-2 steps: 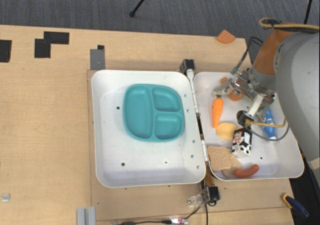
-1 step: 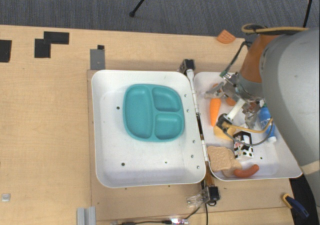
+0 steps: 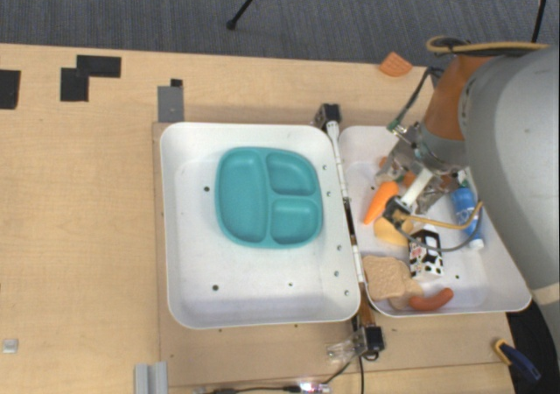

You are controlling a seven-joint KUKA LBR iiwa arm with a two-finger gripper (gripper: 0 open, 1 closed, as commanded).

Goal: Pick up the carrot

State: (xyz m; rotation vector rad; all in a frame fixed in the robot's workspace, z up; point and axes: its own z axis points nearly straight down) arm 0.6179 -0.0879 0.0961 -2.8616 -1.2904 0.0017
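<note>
Over in the right bin (image 3: 499, 291), the carrot (image 3: 380, 201) lies near the left wall, a smooth orange cone tilted on a diagonal, its thin end toward the near left and its thick end up toward the far right. The gripper (image 3: 411, 195) sits right against that thick end, amid clutter; whether the fingers are wide or narrow I cannot tell. Just nearer lie a yellow wedge (image 3: 391, 231), a black-and-white cow toy (image 3: 425, 256), a rough brown bread slice (image 3: 386, 277) and a sausage (image 3: 430, 299). A blue bottle (image 3: 464, 206) lies further right. A teal divided plate (image 3: 268, 197) rests in the left bin (image 3: 188, 278).
</note>
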